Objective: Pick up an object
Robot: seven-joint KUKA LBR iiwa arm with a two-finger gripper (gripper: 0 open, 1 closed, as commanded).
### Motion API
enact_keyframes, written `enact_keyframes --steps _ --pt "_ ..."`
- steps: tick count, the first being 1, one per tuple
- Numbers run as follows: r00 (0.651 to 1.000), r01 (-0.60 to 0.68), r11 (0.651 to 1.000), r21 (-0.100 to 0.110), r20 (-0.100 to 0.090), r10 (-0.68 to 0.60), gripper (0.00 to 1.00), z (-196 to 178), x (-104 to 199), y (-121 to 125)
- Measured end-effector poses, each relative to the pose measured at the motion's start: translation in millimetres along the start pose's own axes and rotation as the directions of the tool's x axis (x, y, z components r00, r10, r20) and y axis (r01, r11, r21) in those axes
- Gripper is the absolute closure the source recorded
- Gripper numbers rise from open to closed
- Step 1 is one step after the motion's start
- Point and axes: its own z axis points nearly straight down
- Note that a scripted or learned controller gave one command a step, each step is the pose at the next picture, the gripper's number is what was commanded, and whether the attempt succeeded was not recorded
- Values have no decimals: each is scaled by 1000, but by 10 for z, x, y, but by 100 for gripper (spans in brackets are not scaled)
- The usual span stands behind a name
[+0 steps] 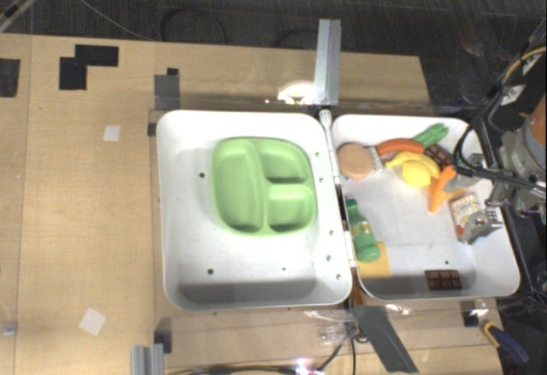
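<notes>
Gripper [479,224] at the right bin's [402,279] 3 o'clock edge, low beside the carrot [442,187]; I can't tell its state. Likely descending for a pick.

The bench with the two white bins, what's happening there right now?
A grey robot arm reaches in from the right over the right bin, its hand low near that bin's right wall. That bin holds toy food: a yellow lemon, an orange carrot, a green bottle, a brown chocolate piece and others. The left bin holds a green divided tray. Nothing looks lifted yet.
</notes>
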Motion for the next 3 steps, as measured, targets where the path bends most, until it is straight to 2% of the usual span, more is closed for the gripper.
enact_keyframes --steps 1,2,3 --pt "991 -131 991 1 5 131 0 1551 -152 -49" --pt "994 -105 995 4 15 104 0 1617 47 65" --pt "997 -78 997 5 14 78 0 1615 47 138"
